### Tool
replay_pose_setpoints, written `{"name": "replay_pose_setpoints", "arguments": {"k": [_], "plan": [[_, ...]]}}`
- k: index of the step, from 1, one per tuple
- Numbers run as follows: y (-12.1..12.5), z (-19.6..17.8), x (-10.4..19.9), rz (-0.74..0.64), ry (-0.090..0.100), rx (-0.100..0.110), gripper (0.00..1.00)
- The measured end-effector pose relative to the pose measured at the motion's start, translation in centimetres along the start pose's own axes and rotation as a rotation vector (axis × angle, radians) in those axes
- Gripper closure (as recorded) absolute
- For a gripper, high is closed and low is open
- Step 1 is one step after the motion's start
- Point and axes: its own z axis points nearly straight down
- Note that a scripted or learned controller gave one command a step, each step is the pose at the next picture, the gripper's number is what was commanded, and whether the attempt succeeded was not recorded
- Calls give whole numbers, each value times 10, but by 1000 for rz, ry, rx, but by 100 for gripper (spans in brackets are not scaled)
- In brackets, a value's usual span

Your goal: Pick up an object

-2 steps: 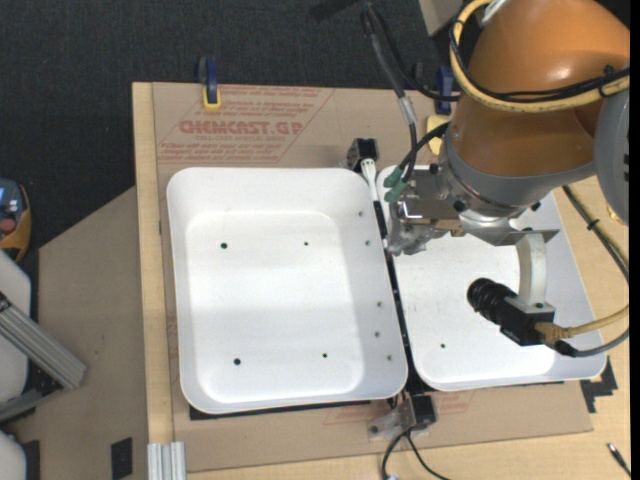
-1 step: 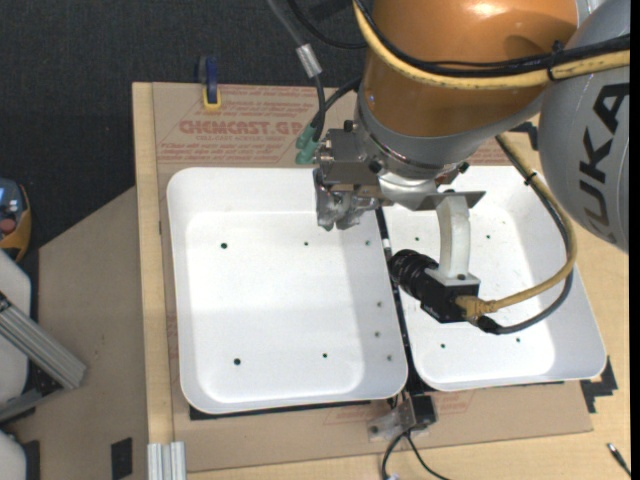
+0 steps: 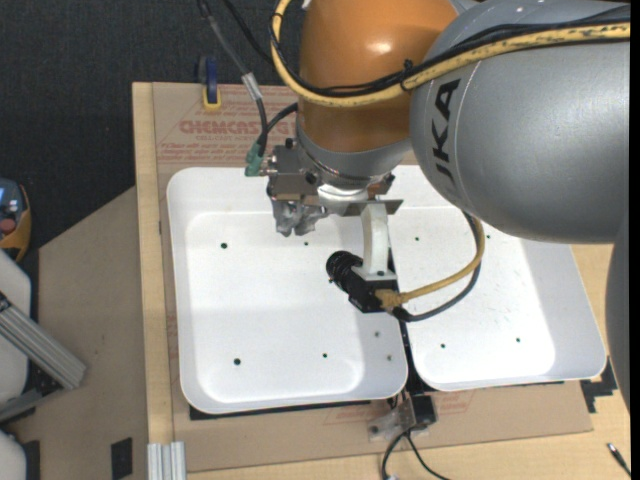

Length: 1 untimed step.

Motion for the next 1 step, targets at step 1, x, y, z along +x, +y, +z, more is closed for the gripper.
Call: {"name": "replay_pose_setpoints", "arguments": {"k": [1], "plan": [[-45, 26, 23, -2, 1, 1, 100]]}}
